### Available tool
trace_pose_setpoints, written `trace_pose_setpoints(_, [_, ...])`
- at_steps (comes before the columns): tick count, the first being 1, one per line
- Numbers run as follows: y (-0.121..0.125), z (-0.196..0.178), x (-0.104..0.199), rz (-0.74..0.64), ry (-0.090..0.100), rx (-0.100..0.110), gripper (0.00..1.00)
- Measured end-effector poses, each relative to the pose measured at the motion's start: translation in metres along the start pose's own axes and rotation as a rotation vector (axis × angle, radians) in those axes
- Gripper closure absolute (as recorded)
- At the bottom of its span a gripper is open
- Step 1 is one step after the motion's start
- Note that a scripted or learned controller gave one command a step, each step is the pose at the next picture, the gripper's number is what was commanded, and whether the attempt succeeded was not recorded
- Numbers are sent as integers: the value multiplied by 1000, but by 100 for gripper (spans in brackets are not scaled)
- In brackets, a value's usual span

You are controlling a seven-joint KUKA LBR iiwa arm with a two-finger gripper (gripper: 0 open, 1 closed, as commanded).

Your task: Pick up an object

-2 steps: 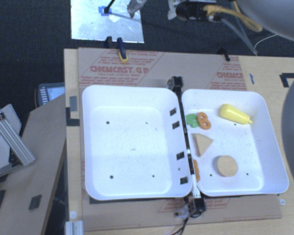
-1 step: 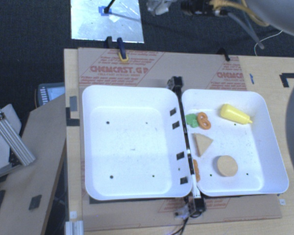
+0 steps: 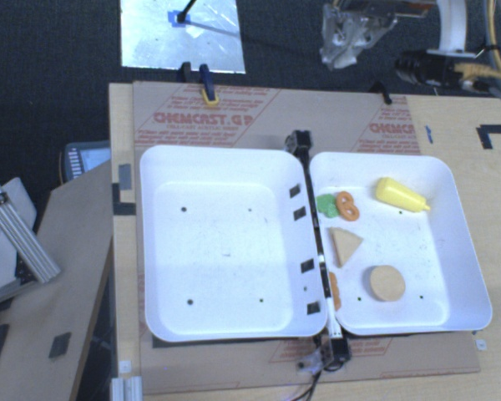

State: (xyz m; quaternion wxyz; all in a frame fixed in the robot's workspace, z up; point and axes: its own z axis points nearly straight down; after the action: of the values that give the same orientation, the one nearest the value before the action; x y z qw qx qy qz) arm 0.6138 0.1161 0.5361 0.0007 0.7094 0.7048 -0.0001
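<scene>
The gripper [image 3: 351, 36] is hanging high at the far edge of the scene, beyond the desk [image 3: 259, 111] and well apart from anything it might take; I cannot tell how it is set, and nothing is showing in it. All the objects are lying nearer than it, in the right bin [image 3: 463, 249]. The yellow piece [image 3: 401, 195] is sitting closest, just near and slightly right of the gripper, its long axis running left to right with a slight slant. Nearer still are lying a wedge [image 3: 345, 245] and a disc [image 3: 387, 283]. The arm is reaching in from the far right, wrist pointing down and left. The left bin [image 3: 154, 249] is lying alongside.
</scene>
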Motion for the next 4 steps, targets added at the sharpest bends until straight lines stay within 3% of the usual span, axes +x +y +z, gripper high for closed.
trace_pose_setpoints(1, [32, 2, 107, -19, 4, -3, 100])
trace_pose_setpoints(2, [-13, 0, 30, -2, 1, -2, 100])
trace_pose_setpoints(3, [23, 1, 123, -16, 4, -5, 100])
trace_pose_setpoints(4, [-7, 0, 34, 0, 0, -2, 100])
